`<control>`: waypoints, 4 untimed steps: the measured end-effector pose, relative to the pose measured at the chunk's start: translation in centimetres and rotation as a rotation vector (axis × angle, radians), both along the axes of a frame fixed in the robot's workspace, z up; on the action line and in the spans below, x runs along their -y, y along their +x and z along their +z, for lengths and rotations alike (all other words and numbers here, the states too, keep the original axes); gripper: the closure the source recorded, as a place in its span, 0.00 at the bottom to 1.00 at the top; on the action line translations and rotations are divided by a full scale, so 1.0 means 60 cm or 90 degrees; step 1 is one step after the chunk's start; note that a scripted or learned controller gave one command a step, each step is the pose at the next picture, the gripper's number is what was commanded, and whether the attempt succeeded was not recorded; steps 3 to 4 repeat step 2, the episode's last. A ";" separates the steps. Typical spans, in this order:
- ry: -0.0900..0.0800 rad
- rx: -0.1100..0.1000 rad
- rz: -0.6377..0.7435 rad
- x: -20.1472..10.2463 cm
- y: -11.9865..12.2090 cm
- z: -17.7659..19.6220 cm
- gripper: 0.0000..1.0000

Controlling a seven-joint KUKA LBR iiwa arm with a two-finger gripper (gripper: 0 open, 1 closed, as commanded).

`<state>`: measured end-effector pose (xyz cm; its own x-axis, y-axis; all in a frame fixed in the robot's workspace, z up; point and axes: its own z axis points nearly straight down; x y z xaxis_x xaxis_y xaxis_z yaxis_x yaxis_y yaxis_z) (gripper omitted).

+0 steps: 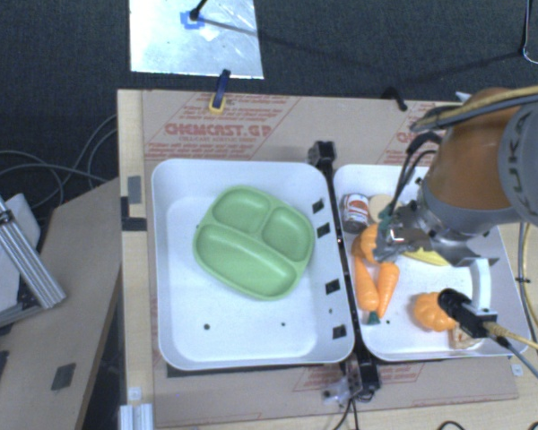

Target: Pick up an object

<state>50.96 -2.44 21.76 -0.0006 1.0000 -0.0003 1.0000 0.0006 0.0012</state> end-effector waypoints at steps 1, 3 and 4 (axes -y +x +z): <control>0.000 0.000 0.000 -0.001 -0.004 -0.003 1.00; 0.000 0.000 0.000 0.000 -0.017 -0.005 1.00; 0.000 0.000 0.000 0.000 -0.017 -0.005 1.00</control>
